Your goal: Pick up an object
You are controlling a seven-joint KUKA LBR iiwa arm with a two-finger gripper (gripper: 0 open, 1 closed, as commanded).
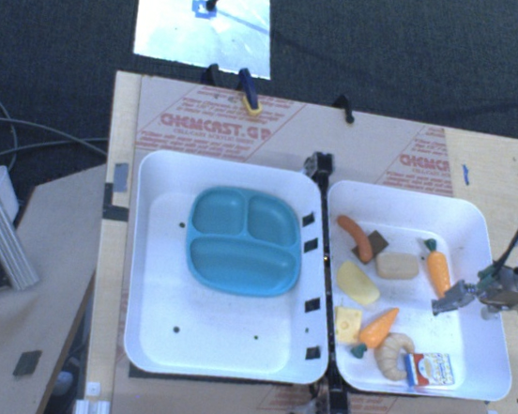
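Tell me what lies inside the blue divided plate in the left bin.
Nothing is visible in the blue divided plate: all three compartments show bare blue. The plate covers the left bin's floor beneath it.

Glossy white plastic bins [158, 330] (blue tray [240, 241] matt).

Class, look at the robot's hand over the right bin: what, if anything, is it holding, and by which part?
Nothing is held. The hand hovers above bare floor of the right bin, just right of the carrot, with no object between its fingers.
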